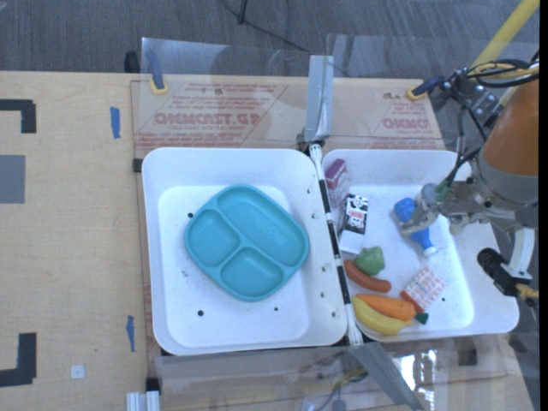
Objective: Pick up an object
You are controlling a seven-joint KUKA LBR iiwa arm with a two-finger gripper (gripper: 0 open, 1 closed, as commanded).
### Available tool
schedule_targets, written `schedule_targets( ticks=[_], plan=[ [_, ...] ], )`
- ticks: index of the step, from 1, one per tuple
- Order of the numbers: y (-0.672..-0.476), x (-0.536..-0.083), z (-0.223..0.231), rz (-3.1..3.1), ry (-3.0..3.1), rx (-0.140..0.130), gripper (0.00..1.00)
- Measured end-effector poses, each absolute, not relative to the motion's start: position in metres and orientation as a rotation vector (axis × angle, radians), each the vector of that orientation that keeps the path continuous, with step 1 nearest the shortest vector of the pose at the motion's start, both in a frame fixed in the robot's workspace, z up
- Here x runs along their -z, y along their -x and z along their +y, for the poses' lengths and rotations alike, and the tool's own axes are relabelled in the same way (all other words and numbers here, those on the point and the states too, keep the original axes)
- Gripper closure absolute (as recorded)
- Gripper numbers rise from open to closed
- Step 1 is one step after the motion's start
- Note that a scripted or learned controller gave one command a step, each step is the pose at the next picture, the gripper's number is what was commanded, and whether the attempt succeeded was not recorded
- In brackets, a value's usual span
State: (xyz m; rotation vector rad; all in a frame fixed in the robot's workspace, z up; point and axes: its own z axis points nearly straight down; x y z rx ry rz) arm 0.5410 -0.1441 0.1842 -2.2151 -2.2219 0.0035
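Apparently the pick is under way but not finished: the gripper sits low in the right bin, near its far right part, right at a blue object that looks like a small toy or bottle, with a blue-and-white piece just beside it toward the near edge. Whether that object is clamped or merely touched cannot be told from this slant, and no lift is evident, so grasping and raising are, by my judgement, left to do. Elsewhere in the right bin lie a purple-and-white carton at the far left corner, a black-and-white box below it, a green pepper, a red sausage, a carrot and a banana along the near edge, and a red-checked packet. The left bin holds a turquoise divided plate at its centre. Both bins rest on a pale wooden bench marked with blue tape, above grey carpet.
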Motion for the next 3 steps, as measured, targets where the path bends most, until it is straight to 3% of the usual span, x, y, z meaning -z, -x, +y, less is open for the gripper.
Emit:
schedule_targets(
  ticks=[1,2,3],
  plan=[
    [-0.534,-0.193,-0.121,-2.161,2.272,-0.004,0.00],
    [-0.561,-0.119,-0.118,-2.185,2.251,-0.005,0.00],
    [-0.593,-0.087,-0.164,-2.189,2.261,0.006,0.00]
  ],
)
